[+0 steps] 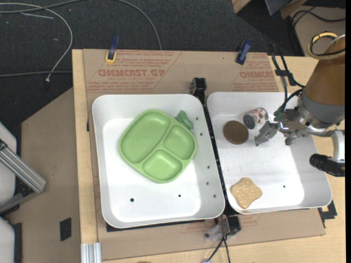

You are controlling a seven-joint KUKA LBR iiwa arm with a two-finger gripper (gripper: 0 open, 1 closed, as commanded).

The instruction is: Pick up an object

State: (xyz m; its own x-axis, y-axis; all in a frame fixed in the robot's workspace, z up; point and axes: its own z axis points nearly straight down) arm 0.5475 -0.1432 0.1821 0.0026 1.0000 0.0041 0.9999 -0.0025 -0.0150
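Camera view looks down on two white bins side by side on a cardboard-covered bench (82, 163). Left bin (109, 201) holds a green divided plate (158, 145), with a small green item (185, 119) touching its rim at about one o'clock. Right bin (307, 196) holds three things: a brown round disc (236, 132) toward ten o'clock of the bin, a small white and red cup (255, 116) lying on its side just beside the disc at its one o'clock, and a tan cracker-like piece (245, 192) near the bin's seven o'clock corner. Reaching in from three o'clock, the grey arm (326, 86) hangs its gripper (278, 132) over the right bin, its two fingers spread apart with nothing between them; one fingertip (262, 136) sits just at three o'clock of the disc, not touching it as far as can be seen.
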